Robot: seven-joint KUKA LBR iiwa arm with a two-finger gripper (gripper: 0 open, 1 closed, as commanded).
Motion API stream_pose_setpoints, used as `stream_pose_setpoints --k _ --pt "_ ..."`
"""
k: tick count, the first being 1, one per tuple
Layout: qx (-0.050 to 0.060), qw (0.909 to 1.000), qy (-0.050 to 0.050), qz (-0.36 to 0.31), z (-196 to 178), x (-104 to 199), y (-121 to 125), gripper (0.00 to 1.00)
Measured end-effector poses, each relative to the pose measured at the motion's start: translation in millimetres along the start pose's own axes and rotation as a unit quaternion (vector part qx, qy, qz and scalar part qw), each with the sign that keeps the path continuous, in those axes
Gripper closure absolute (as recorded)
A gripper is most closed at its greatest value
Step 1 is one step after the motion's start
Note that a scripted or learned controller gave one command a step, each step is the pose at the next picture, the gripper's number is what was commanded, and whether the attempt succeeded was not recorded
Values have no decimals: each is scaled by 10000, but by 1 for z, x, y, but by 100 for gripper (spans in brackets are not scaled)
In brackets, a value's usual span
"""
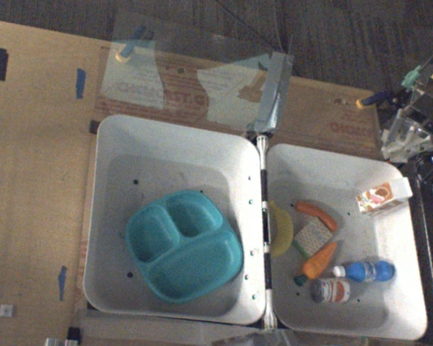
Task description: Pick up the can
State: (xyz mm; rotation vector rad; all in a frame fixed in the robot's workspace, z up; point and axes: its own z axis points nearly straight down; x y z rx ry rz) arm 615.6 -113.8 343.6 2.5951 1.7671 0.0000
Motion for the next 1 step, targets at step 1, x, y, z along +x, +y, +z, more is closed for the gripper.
stream_pose_setpoints --k 1 --pt "16 9709 7 -2395 58 -51 -34 100"
